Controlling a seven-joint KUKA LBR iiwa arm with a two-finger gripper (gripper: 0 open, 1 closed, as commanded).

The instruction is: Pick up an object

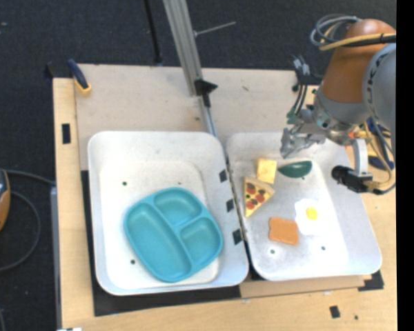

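Note:
In the right bin (352, 254) lie a yellow cheese block (265, 169), a pizza slice (256, 195), a dark green curved piece (294, 169), a fried egg (309, 216) and an orange toast-like square (283, 231). My gripper (292, 143) hangs over the bin's far edge, just above and behind the green piece and to the right of the cheese. Nothing shows between its fingers.
The left bin (110, 157) holds a teal divided plate (172, 233). An aluminium post (183, 36) rises behind the bins, with a dark bracket at its foot. Cables (372, 164) trail at the right by the arm.

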